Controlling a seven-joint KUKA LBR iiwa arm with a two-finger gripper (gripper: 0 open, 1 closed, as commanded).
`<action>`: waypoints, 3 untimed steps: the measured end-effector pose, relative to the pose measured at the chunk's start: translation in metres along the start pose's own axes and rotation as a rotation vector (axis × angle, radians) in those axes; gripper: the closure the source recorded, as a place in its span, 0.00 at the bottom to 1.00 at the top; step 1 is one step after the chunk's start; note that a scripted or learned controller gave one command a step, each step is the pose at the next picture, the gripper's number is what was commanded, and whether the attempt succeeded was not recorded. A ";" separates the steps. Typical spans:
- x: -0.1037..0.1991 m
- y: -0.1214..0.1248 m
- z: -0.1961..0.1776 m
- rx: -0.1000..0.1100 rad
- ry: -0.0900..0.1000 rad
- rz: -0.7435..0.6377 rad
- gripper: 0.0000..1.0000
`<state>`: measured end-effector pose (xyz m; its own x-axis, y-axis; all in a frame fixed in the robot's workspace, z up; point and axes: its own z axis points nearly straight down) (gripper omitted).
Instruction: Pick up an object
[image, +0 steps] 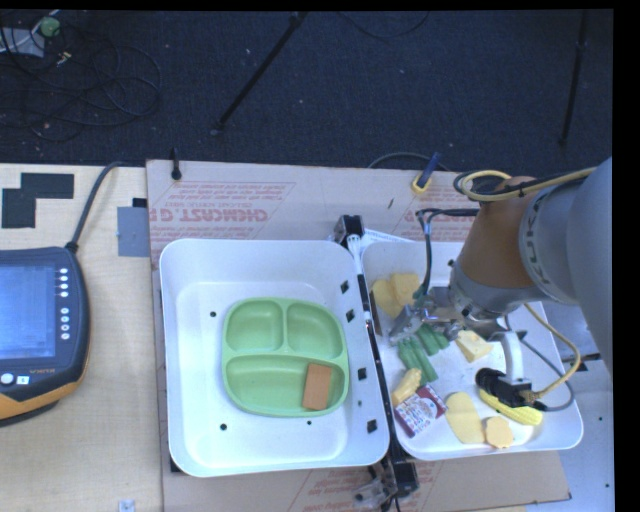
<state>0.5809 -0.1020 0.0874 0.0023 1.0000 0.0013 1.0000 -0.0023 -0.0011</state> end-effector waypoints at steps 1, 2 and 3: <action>0.010 -0.040 0.000 -0.004 -0.001 0.001 0.00; -0.015 0.012 0.001 0.001 0.000 -0.007 0.00; -0.014 0.011 -0.008 0.005 0.004 -0.005 1.00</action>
